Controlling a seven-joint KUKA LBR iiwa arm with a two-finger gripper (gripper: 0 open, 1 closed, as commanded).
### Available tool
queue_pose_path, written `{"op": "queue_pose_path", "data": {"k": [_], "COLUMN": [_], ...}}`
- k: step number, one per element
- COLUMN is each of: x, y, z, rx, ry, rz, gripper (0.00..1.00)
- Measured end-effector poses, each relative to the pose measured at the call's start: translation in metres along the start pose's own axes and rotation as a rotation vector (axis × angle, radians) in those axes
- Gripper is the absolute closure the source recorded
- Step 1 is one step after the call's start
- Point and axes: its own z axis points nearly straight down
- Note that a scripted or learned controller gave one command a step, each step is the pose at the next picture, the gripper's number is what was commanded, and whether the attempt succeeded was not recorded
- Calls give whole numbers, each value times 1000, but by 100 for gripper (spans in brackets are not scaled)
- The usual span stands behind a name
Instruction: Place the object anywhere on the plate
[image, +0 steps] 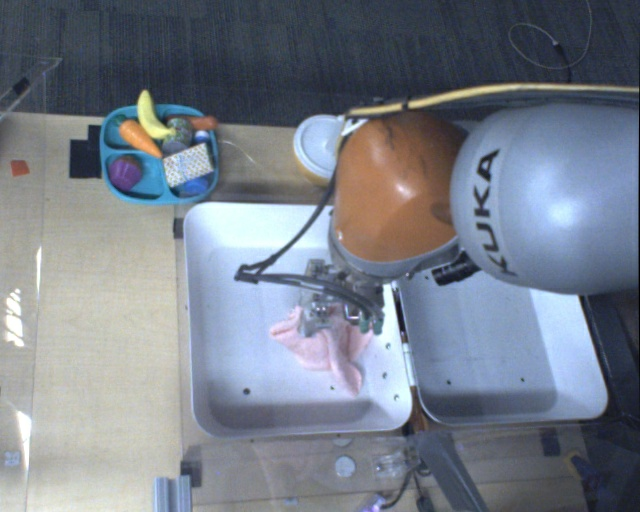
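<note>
While the arm (500, 190) reaches in from the right and hangs low over the left bin (225, 330), the pick-up step is judged to be in hand, not the placing. A pink cloth (325, 350) lies crumpled on the floor of that bin, toward its right wall, and it is taken to be the object of the task. The gripper (335, 312) is seen directly above the cloth's upper edge, at or very near the fabric; whether contact has been made cannot be told from this slanted view. How wide the gripper stands is not shown either, since the mechanism is read from above against the cloth, so its state cannot be told, and no grasp can be claimed.

No ordinary plate is made out on the bench. A blue divided tray (112, 180) holding toy food is set beyond the left bin's far left corner, well apart from the cloth, and a pale round dish (312, 148) is partly hidden behind the arm's orange band (395, 190). Which of these is meant as the plate cannot be settled.

A secure hold on the cloth would be called for next, followed by a lift high enough for the hanging fabric to clear the bin wall. Soft cloth is likely to slip or trail.
</note>
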Motion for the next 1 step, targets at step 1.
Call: {"op": "queue_pose_path", "data": {"k": [1], "x": [0], "y": [0], "z": [0], "rx": [0], "ry": [-1], "rz": [0], "gripper": [0]}}
